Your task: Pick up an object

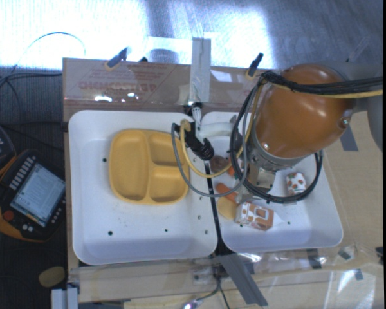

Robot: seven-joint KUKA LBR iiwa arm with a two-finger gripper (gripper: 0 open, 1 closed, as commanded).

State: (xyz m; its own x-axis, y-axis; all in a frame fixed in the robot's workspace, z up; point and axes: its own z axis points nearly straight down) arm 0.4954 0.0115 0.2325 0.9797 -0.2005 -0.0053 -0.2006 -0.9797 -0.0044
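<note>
**benchwatcher:** Standing by the rig now. From the camera view, the arm [299, 111] is hunched low over the right bin [321, 227], and its orange band and cables cover the spot where the gripper must be. So no, I can't tell whether the pincer is released or clenched, or whether it has anything.

**kuka_fan:** Where's the stuff it could grab?

**benchwatcher:** I'd guess the tool is somewhere under the wrist, near the bin's middle. Going by that, a small printed packet [254, 215] lies just on the near side of it, toward the bin's front wall, tilted, with its long axis running roughly left-right. A little white block with red spots [296, 183] sits just off to the arm's base side. A couple of small orange-brown bits [224, 188] lie on the far-left side, close to the wall between the 2 bins.

**kuka_fan:** And the yellow thing?

**benchwatcher:** The yellow divided tray [148, 166] is in the left bin [90, 237], well apart from the wrist, across the divider. With just 1 arm, my bet is the packet or the spotted block is the nearer target.
</note>
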